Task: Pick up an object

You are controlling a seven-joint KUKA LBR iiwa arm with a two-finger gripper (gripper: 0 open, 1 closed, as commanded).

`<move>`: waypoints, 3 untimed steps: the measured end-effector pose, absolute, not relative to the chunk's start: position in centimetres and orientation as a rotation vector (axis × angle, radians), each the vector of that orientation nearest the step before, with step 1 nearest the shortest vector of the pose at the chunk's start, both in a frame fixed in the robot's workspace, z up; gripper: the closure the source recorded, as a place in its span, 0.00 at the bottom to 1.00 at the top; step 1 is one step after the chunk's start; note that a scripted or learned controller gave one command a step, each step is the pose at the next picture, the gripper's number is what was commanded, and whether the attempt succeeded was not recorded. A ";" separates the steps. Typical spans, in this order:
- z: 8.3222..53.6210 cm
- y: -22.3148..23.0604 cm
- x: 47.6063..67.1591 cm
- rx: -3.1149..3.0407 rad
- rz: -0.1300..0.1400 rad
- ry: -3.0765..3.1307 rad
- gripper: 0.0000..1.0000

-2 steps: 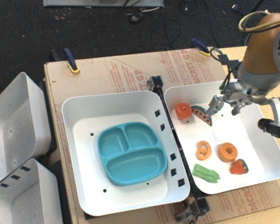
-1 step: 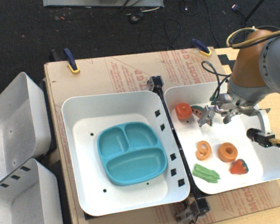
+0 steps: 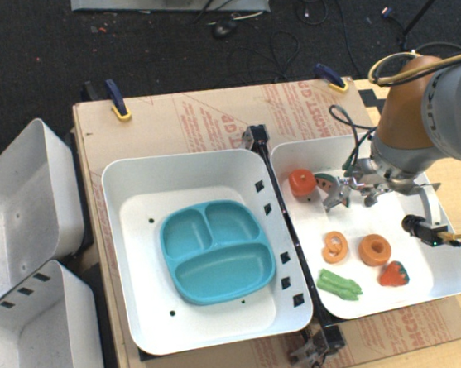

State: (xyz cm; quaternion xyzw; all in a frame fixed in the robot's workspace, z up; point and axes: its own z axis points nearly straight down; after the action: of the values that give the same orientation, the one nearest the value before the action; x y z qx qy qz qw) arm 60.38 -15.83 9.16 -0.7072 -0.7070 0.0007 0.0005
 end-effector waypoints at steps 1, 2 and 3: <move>10.3 -15.8 60.5 -2.223 -0.001 -2.223 1.00; 15.4 -16.5 59.8 -2.226 -0.003 -2.222 1.00; 21.1 -17.4 60.2 -2.226 -0.004 -2.225 1.00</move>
State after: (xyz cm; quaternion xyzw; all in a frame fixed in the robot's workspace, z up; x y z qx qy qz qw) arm 60.18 -17.43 21.10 -0.7072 -0.7070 -0.0014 -0.0031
